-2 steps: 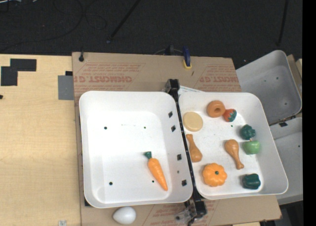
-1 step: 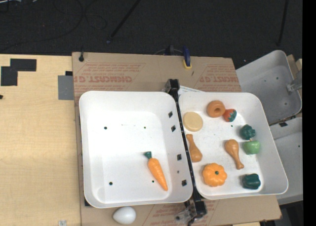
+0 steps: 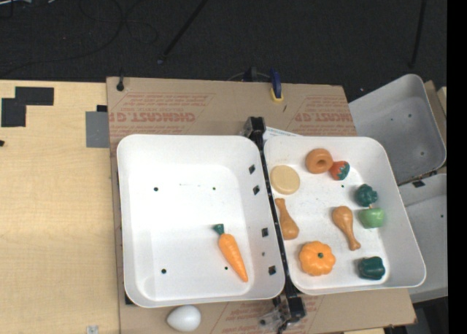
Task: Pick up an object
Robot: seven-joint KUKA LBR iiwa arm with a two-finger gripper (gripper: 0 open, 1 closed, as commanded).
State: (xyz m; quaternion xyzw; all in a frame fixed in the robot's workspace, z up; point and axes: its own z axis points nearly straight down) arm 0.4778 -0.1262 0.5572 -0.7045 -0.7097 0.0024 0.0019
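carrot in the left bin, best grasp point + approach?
Grip the carrot across its thicker orange body just below the green top, coming straight down from above. It lies flat on the left bin floor, green top up-left and tip pointing down-right, with bare floor on both long sides, so close the fingers across its narrow width, probably avoiding the thin, slippery tip.

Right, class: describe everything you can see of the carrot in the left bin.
The carrot is a toy with a smooth, plastic-looking orange body that tapers to a blunt tip, and a small dark green stem cap at its thick end. It lies flat on the floor of the left bin, in the near right part, slanted with the green end pointing up-left and the tip down-right toward the divider. It looks whole and undamaged. Nothing touches it but the bin floor.
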